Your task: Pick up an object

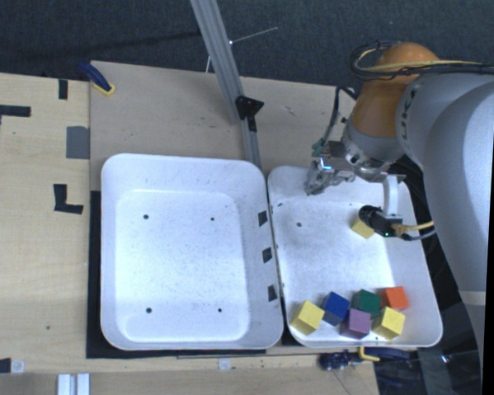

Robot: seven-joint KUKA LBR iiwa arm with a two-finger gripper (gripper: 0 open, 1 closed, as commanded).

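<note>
My gripper hangs over the far left corner of the right bin, fingers pointing down, with nothing visible between them. A lone yellow cube lies to its right near the bin's far right side. Along the near edge sits a cluster: a yellow cube, a blue cube, a purple cube, a green cube, an orange cube and another yellow cube. All the cubes lie apart from the gripper.
The left bin sits beside the right one. A slanted metal pole with a black clamp rises behind the bins. The grey arm fills the right side.
</note>
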